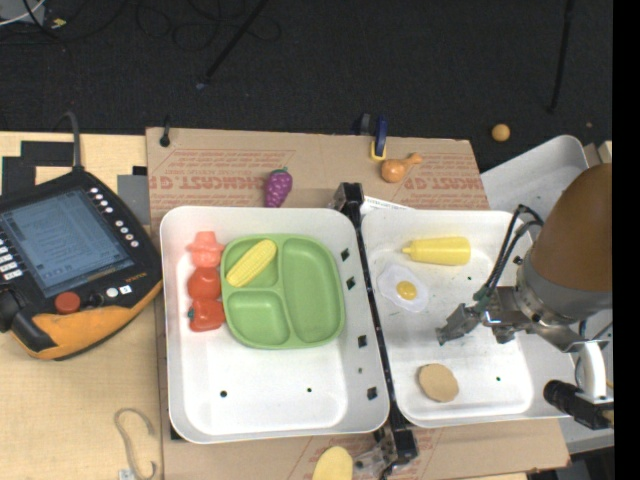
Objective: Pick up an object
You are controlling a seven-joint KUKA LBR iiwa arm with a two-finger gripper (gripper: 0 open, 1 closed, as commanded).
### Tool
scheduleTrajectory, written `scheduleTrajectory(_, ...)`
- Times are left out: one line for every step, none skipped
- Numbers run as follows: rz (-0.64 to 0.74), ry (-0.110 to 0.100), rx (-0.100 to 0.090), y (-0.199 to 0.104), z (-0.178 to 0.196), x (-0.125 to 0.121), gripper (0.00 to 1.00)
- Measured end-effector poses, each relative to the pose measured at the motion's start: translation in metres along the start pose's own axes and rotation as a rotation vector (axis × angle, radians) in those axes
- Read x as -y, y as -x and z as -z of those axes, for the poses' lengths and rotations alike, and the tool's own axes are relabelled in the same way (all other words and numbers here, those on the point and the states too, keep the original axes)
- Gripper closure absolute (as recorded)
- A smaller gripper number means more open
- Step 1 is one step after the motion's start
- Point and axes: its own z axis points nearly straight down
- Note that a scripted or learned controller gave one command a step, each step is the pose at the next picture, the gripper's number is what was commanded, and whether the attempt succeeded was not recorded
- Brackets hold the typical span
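Note:
My gripper hangs low over the right bin, near its middle, with the arm coming in from the right. Nothing shows between its fingers. A tan round cookie lies just below and left of it. A fried egg lies up and to the left of the gripper, and a yellow bottle-shaped toy rests near the bin's far edge. In the left bin sit a green divided plate with a corn cob on it, and a red figure beside it.
A purple grape bunch and an orange pear-like toy lie on the cardboard behind the bins. A yellow object sits at the front edge. A teach pendant rests at the left. A black divider runs between the bins.

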Motion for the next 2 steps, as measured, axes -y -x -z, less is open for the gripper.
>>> scheduleTrajectory(0.002,-0.006,-0.002,0.005,-0.049,-0.005,0.00)
scheduleTrajectory(0.002,-0.006,-0.003,0.003,-0.103,-0.004,0.00)
